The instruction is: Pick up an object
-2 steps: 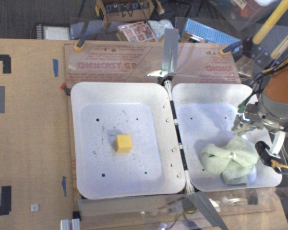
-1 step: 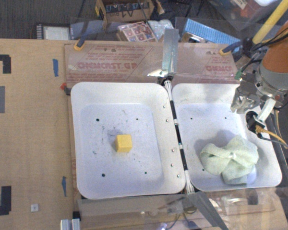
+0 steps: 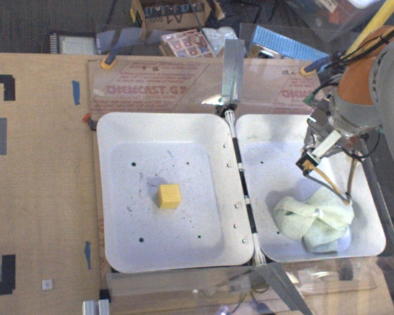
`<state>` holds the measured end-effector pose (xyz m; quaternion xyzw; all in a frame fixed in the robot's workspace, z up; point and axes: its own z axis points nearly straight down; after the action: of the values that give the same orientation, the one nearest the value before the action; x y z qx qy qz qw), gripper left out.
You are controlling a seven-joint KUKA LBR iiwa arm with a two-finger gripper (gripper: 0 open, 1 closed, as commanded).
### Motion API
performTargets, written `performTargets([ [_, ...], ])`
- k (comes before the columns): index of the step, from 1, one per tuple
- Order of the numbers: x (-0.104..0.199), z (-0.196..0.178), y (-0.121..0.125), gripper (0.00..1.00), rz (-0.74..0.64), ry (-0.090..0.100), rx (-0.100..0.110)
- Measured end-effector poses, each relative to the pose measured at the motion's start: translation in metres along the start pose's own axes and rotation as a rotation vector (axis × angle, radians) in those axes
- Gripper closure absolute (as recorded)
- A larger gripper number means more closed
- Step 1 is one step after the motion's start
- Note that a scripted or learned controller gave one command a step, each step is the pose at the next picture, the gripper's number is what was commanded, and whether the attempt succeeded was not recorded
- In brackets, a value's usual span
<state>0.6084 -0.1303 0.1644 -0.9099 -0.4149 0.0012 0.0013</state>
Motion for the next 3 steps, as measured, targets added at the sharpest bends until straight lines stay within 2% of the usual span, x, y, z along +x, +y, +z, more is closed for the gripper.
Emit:
performTargets([
  [1, -0.052, 0.008, 0.03, 1.0, -0.699, 0.0, -0.002],
  [2, -0.054, 0.004, -0.016, 1.0, -0.363, 0.001, -0.001],
  [3, -0.037, -0.037, -0.081, 1.0, -0.224, 0.001, 0.0],
])
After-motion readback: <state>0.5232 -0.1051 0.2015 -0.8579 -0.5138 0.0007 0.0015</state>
